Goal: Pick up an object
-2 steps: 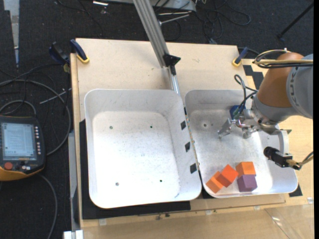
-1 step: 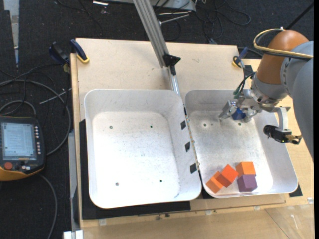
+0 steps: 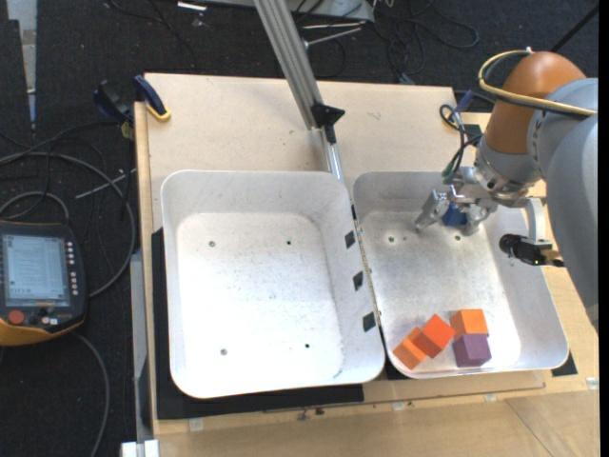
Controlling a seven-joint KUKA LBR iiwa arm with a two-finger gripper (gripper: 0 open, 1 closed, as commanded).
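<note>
Dark carpet with black cables surrounds a pale wooden bench (image 3: 238,112), and on this bench two shallow white plastic bins stand side by side. The left white bin (image 3: 190,255) has only small dark specks on its floor. The right white bin (image 3: 533,312) holds four small blocks, all grouped in its near part, close to the near rim. An orange cube (image 3: 438,332) touches a flatter orange block (image 3: 410,351) on its left. A second orange cube (image 3: 469,322) sits just behind a purple cube (image 3: 472,349), and these two touch each other.

The grey arm with the orange band (image 3: 528,98) reaches in from the right, over the far part of the right bin. Its metal two-finger gripper (image 3: 440,208) hangs low there, well apart from the blocks. Whether the gripper's tips are apart or together cannot be told, and no block is seen between them.

A handheld control pendant (image 3: 38,279) lies on the carpet at the left.
</note>
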